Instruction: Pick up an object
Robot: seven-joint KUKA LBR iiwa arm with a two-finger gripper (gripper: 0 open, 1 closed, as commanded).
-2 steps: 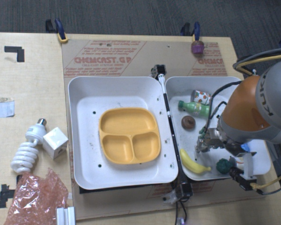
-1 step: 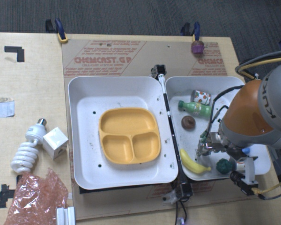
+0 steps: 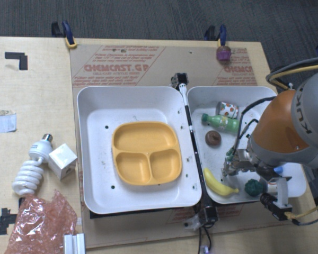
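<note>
Banana [image 3: 219,184] pick: handling notes for the right bin [image 3: 197,102].

Banana lies at the near left corner of the right bin, just beside the claw [image 3: 234,165], which hovers over its upper end; claw state cannot be determined. Judged light, curved, smooth-skinned and likely to roll; grasp across the thick middle. Brown round object [image 3: 213,138] and green bottle [image 3: 221,121] sit behind the banana.
</note>
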